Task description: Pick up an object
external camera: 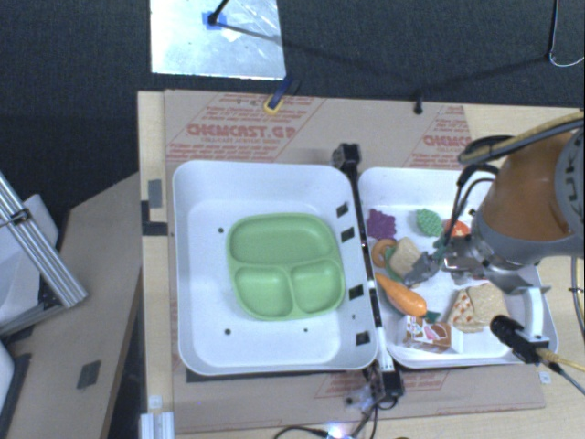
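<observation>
Camera view, looking down at a slant on a bench (101, 236) with a printed cardboard sheet (238, 128) and two white bins side by side. Left bin (196, 245): holds a green divided tray (279, 265), flat, near its middle. Right bin (539, 337): holds a cluster of toy food. Purple grapes (381, 220) near the back left corner, a green leafy piece (428, 218) a little to their right, a small red piece (459, 229) next along, partly hidden by the arm. Orange carrot (402, 294) lying slantwise close to the wall shared with the left bin. Slice of bread (403, 251) just behind the carrot, an orange ring (381, 248) at its left edge. Pizza slice (468, 309) toward the front right, a flat packet (428, 335) against the front wall.

Reaching in from the right: grey arm with orange band (530, 199), gripper (423, 267) low over the right bin, between bread and carrot and close to both. Cannot tell whether open or closed, nor whether touching either piece.
</observation>
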You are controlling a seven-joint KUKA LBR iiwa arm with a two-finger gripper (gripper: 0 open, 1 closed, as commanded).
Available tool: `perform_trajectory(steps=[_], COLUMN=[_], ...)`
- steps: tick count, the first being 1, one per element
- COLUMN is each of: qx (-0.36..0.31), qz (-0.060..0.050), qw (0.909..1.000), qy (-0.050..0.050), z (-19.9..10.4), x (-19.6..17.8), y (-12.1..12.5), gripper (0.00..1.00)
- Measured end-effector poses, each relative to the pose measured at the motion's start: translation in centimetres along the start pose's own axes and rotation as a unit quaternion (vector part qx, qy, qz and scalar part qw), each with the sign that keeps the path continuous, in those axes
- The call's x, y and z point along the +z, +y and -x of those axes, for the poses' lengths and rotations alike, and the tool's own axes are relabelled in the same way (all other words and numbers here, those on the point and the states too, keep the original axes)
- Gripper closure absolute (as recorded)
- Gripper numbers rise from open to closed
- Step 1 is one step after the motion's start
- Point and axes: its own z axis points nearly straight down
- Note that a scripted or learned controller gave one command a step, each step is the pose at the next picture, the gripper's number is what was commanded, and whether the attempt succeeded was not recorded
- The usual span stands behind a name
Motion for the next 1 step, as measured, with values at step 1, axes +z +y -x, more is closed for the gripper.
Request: perform_trajectory(steps=[1], qx=[0.001], qz=[0.002], qw=[1.0], qy=[-0.001], z=[-0.14], x=[4.14], y=[-0.04], gripper=[0.0])
